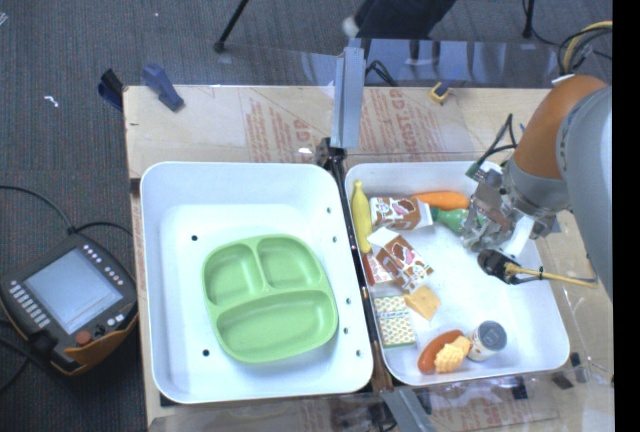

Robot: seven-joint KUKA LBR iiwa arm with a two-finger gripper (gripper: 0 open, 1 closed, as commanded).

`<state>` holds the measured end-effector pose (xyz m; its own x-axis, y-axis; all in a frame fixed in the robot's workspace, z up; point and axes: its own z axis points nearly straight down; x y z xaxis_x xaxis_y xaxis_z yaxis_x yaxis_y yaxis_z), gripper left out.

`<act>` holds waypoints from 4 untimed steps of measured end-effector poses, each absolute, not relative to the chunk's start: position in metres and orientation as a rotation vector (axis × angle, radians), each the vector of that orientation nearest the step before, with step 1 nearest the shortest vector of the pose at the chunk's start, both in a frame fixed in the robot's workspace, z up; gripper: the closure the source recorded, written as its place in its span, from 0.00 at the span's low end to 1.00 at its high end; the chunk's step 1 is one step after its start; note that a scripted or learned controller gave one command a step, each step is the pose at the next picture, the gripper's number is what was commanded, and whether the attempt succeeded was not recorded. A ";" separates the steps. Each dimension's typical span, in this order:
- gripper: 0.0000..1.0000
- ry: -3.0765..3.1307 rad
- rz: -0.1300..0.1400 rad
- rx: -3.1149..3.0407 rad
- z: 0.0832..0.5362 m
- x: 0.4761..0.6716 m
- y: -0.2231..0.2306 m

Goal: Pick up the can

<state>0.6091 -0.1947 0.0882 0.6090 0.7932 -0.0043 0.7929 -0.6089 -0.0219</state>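
The can [489,338] sits near the lower right corner of the right bin [556,340], touching or just beside the orange and yellow toy [445,352] at its 9 o'clock. The gripper [484,232] hovers over the bin's upper right part, close to the green item [452,217], so the can lies at roughly 6 o'clock from it, well apart. The can appears to stand upright, its round top facing the camera and its long axis vertical. Whether the pincer is released or clenched cannot be told here; nothing is seen in it.
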 end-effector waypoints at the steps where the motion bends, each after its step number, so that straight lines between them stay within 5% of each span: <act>1: 1.00 -1.184 0.002 -2.907 0.200 0.585 -0.111; 2: 1.00 -0.398 0.011 -3.114 0.260 0.627 -0.106; 3: 1.00 -0.618 0.016 -3.076 0.214 0.603 -0.085; 4: 1.00 -0.537 0.015 -3.092 0.218 0.624 -0.072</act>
